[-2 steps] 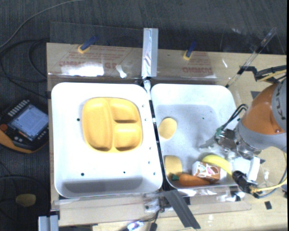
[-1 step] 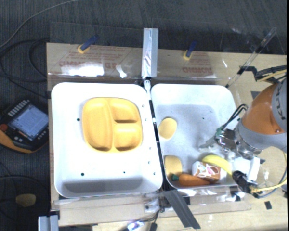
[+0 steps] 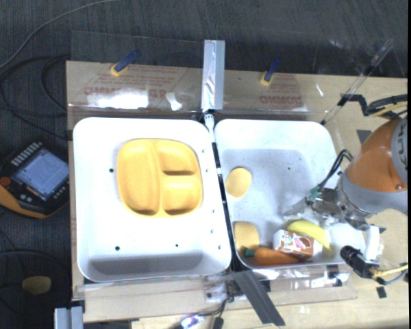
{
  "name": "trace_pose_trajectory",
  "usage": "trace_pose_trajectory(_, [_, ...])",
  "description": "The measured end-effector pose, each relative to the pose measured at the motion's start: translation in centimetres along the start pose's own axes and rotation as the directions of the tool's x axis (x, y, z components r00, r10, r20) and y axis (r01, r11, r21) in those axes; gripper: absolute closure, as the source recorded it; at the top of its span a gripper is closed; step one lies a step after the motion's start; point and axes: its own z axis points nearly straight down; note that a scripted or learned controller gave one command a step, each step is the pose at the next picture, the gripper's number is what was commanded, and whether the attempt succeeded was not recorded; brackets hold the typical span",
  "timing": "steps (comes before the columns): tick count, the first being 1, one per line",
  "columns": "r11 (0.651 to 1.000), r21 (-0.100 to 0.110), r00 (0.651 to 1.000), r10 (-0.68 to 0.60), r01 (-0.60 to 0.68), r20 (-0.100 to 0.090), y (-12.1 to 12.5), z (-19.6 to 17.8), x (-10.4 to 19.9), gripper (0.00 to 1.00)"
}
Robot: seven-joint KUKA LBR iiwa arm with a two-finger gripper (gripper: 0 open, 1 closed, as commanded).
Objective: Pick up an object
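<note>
Since banana (image 3: 309, 232), pouch (image 3: 294, 242) and carrot (image 3: 272, 256) crowd right bin's (image 3: 274, 142) front wall, we risk nudging neighbours, grabbing two, or slipping. Gripper (image 3: 329, 204) beside banana; finger state we cannot tell.

My robot arm (image 3: 390, 166) is round and grey with a big orange band. Thin black cables (image 3: 332, 170) run along its metal wrist.

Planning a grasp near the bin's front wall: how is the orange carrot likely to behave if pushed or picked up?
The orange tapered carrot looks stiff, probably plastic and light. Its round body may roll or slip. It lies touching the small printed carton and near the white bin's front wall, so a push probably jams it.
</note>
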Motion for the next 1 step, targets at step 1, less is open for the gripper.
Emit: trace_pose_trajectory(1, [1.000,-0.011,1.000,0.000,0.000,0.007,0.27,-0.98,-0.18,1.00])
